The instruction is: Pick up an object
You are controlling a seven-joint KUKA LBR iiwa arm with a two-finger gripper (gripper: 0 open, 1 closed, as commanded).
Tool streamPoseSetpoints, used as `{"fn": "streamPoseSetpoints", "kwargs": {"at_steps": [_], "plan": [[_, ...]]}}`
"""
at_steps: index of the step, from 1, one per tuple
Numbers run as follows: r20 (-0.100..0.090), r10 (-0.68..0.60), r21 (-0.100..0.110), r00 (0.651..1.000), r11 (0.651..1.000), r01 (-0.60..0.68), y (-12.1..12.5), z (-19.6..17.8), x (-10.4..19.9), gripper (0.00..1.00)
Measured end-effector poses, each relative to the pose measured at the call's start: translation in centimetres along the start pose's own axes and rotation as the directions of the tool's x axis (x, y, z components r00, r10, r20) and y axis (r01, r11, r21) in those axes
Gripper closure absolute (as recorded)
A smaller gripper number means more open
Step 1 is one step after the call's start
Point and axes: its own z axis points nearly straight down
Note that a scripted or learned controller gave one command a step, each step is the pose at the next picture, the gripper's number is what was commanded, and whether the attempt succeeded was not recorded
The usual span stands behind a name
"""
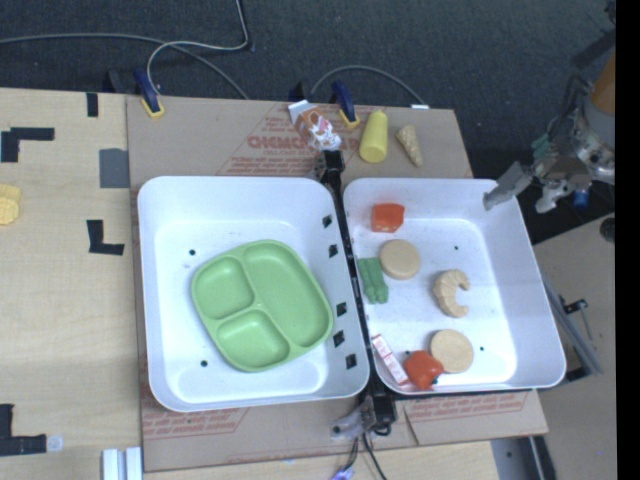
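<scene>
The pincer (520,190) hangs past the right bin's (500,228) far right corner, apart from everything; whether it is released or clenched I cannot tell. To pick well, it should travel inward over the bin and descend upright onto a piece with free room around it; the croissant (451,293) near the right wall looks easiest. The right bin holds seven things: one orange block (388,216), two tan discs (400,260), the croissant, one green piece (373,279), one red piece (422,370), one packet (387,356). The left bin (170,268) holds one green tray (261,303). On the surface's far edge lie one yellow bottle (373,136), one cone (410,145), one carton (315,126).
</scene>
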Motion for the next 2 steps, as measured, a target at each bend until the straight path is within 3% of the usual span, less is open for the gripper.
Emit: {"fn": "streamPoseSetpoints", "kwargs": {"at_steps": [1,2], "plan": [[-0.003,-0.002,0.004,1.000,1.000,0.002,3.1,11.3,7.3,0.00],[0.000,-0.001,-0.002,1.000,1.000,0.001,-0.5,18.2,11.4,0.00]]}}
